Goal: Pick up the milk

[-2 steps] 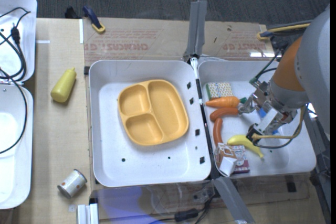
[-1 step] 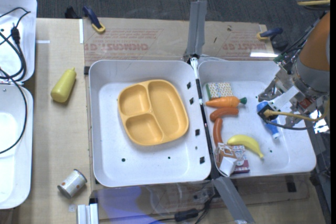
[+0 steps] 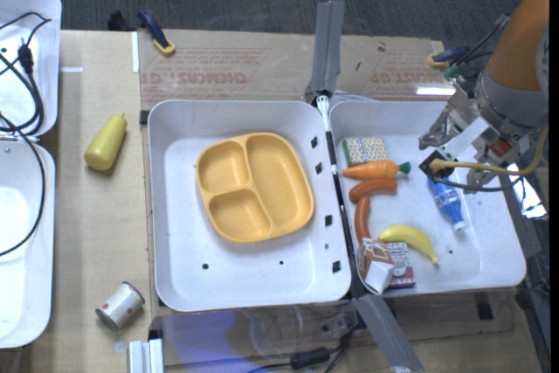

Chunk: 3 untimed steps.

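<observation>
1. The milk carton (image 3: 387,265) lies on its side in the near left corner of the right bin (image 3: 489,262), against the bin's left wall. The gripper (image 3: 447,138) is well apart from it, farther back and toward the right of the view, over the rear part of the same bin.
2. Just behind the milk carton and slightly to its right lies a banana (image 3: 410,238), its near end very close to the carton's top edge; whether the two touch cannot be made out.
3. Straight behind the milk carton, along the bin's left wall, a sausage (image 3: 362,216) lies lengthwise. Farther back from it a carrot (image 3: 376,170) lies crosswise, and behind the carrot sits a green checked block (image 3: 364,149).
4. Behind the milk carton and to its right, past the banana, a small blue bottle (image 3: 448,205) lies on the bin floor. It lies between the carton and the gripper, much nearer to the gripper.
5. To the left of the milk carton, across the wall between the bins, the left bin (image 3: 175,188) holds a yellow divided plate (image 3: 254,185).
6. Far left of the milk carton, out on the bench (image 3: 96,223), a tin can (image 3: 120,304) lies on its side. Farther back from it stands a yellow squeeze bottle (image 3: 106,142).
7. The gripper hangs below the arm's orange band (image 3: 524,39). No object can be seen in its grasp. Whether it is released or clenched cannot be told from this angle, nor whether it touches the blue bottle just in front of it.
</observation>
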Each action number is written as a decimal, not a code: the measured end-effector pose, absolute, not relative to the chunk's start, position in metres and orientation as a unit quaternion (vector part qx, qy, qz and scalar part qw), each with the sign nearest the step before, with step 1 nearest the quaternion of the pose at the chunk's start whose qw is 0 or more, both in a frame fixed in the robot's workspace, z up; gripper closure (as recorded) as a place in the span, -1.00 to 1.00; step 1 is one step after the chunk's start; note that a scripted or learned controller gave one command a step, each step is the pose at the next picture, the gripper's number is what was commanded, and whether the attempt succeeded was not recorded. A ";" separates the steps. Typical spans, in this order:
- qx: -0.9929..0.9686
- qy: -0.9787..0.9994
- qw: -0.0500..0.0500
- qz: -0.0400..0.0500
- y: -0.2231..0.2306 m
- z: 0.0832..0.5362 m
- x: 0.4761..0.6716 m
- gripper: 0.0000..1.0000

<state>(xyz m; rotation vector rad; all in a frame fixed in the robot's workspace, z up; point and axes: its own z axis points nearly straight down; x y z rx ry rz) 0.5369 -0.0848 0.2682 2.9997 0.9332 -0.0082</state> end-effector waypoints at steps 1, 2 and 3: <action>0.968 0.249 -0.001 -0.003 -0.009 0.191 0.509 -1.00; 0.968 0.251 0.000 -0.006 -0.009 0.199 0.510 1.00; 0.927 0.375 0.000 -0.003 0.051 0.200 0.547 1.00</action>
